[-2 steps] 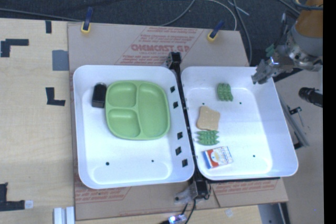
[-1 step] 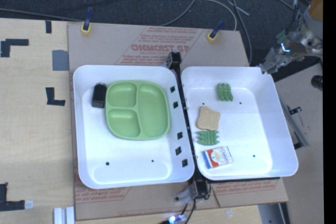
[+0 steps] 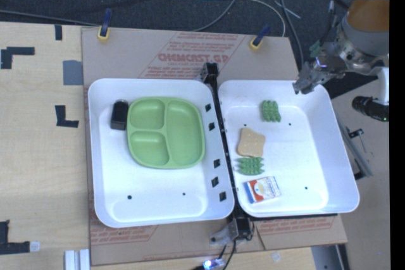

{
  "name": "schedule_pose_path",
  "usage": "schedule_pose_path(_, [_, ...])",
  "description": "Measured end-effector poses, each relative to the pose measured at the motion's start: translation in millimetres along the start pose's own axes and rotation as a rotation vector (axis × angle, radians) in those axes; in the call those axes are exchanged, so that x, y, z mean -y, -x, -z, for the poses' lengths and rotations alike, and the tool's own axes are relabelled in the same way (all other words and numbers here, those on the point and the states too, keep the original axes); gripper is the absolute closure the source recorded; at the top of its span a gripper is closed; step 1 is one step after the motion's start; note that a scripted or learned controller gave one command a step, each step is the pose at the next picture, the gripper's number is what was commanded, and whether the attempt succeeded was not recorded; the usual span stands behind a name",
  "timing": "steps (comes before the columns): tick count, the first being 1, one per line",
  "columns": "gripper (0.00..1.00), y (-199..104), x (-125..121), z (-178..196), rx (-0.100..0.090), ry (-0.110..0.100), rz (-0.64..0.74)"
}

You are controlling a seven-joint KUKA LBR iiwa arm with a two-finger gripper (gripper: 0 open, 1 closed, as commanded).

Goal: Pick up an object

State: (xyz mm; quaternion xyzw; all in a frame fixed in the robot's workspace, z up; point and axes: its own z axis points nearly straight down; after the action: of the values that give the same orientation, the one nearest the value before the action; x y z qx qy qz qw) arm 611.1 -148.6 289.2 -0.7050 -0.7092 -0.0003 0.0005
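Arm: grey with an orange band (image 3: 373,9), reaching in from the right, above the far right corner of the right bin.
Gripper: small dark 2-finger gripper (image 3: 305,85), poised over the far right rim of the shallow white right-hand bin (image 3: 338,155); finger spread too small and dark to tell; nothing seen between the fingers.
Right bin contents: 4 items, all lying on the floor, well apart from the gripper.
Far item: small green knobbly toy (image 3: 271,110).
Middle item: tan slice of bread-shaped toy (image 3: 251,143).
Beside it: green leafy toy (image 3: 250,165), just near of the bread slice.
Near item: small white, red and blue carton (image 3: 262,189), lying flat.
Left bin: shallow white left-hand bin (image 3: 107,193), bearing a light green 3-compartment plastic tray (image 3: 166,133).
Beside tray: small black block (image 3: 119,115), touching the tray's left edge.
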Motion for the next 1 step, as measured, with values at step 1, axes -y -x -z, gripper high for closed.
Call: schedule_pose_path(1, [1.00,-58.8,12.0,-9.6,-0.001,-0.002,0.000])
